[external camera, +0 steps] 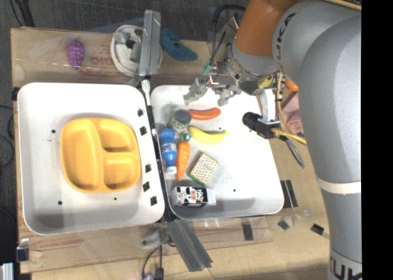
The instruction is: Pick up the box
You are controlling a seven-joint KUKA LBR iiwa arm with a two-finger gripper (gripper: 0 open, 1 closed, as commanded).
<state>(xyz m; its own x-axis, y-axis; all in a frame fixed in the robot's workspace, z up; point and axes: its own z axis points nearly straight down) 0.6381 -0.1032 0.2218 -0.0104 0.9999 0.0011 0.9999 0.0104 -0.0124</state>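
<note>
The gripper [212, 91] was seen over the far edge of the right bin [261, 174], fingers spread, nothing held between them. The box [204, 169], patterned and lying tilted like a diamond, was located toward the near side of that bin, just right of the carrot [183, 159] and beyond the dark carton [191, 196]. From the claw, the box lay nearward and slightly left, with the sausage [205, 113] and banana [207, 135] between.

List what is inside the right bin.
The right bin holds a hotdog, banana, carrot, blue bottle, patterned box and dark box. The gripper hovers above.
</note>
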